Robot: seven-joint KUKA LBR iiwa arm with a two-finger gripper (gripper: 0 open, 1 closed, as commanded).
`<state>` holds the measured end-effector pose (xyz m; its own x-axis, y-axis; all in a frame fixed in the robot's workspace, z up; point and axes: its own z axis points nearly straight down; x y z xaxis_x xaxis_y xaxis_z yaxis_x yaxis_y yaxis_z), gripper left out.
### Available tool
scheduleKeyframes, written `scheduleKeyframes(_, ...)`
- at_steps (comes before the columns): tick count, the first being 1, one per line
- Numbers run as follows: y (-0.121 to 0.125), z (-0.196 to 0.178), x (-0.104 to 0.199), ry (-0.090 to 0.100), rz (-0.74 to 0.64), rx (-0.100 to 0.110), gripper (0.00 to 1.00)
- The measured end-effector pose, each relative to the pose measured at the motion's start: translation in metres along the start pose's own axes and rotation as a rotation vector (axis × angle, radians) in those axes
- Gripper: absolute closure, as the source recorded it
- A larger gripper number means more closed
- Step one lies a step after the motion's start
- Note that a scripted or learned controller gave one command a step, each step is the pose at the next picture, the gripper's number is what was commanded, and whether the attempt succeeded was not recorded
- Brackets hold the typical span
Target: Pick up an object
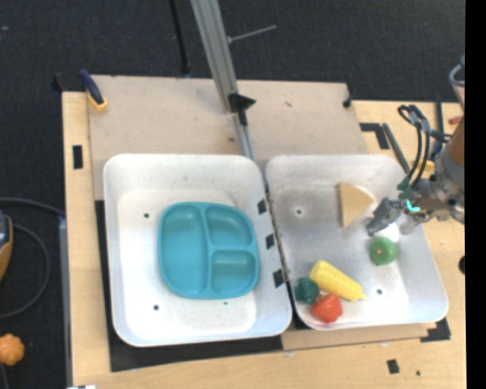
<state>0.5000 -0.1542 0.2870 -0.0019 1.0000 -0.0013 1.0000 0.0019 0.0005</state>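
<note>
My gripper [394, 220] hangs over the right part of the right bin [413, 298], reaching in from the right edge. It looks open, with nothing between its fingers. A tan wedge [354, 203] lies just to its left. A small green round object [381, 252] with a white top sits right below the fingertips. Toward the bin's front lie a yellow piece [337, 280], a red piece [328, 307] and a dark green piece [306, 290], bunched close together.
The left bin [130, 177] holds a teal divided plate [208, 249]. A metal post [219, 47] rises behind the bins. Cables [417, 136] hang beside the arm at the right. A small orange object [8, 348] lies off the bench, lower left.
</note>
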Motion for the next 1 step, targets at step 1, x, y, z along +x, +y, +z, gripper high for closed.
scheduleKeyframes(1,0.0004,-0.0008,-0.0001,0.0,0.0,-0.002,0.0)
